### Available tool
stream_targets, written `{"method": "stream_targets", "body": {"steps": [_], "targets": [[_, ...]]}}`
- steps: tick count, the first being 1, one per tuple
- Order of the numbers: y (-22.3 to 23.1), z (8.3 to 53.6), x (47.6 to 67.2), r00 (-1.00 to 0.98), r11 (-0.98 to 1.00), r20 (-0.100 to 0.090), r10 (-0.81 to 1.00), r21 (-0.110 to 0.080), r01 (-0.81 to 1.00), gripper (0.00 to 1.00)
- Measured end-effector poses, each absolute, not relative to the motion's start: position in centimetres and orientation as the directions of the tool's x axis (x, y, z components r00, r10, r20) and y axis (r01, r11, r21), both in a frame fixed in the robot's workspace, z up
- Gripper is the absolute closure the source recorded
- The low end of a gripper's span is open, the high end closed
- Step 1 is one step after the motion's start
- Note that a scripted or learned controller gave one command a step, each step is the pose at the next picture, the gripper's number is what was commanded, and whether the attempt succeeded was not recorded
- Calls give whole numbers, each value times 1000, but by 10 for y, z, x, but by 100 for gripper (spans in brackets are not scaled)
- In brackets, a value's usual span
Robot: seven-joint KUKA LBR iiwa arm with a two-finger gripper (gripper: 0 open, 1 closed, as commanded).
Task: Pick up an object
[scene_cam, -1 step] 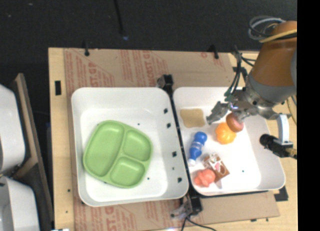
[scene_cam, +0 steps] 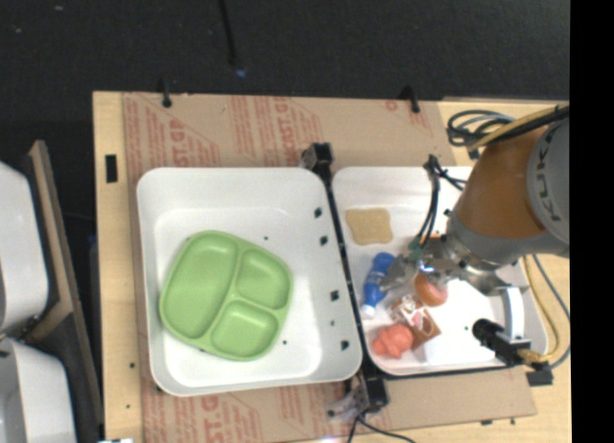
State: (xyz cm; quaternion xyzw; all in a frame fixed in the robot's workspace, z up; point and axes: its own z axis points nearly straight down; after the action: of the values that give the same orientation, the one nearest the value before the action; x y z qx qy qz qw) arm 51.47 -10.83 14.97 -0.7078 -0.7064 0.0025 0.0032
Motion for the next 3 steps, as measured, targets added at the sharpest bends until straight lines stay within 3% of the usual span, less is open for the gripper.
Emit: {"method": "stream_targets", "body": {"steps": [1, 2, 3], "targets": [[-114, 107, 586, 0, 0, 0, 1000, -2, 1000, 0], [-115, 120, 587, 2, -2, 0, 1000, 2, 1000, 100], [-115, 120, 587, 2, -2, 0, 1000, 1, 1000, 0]]}}
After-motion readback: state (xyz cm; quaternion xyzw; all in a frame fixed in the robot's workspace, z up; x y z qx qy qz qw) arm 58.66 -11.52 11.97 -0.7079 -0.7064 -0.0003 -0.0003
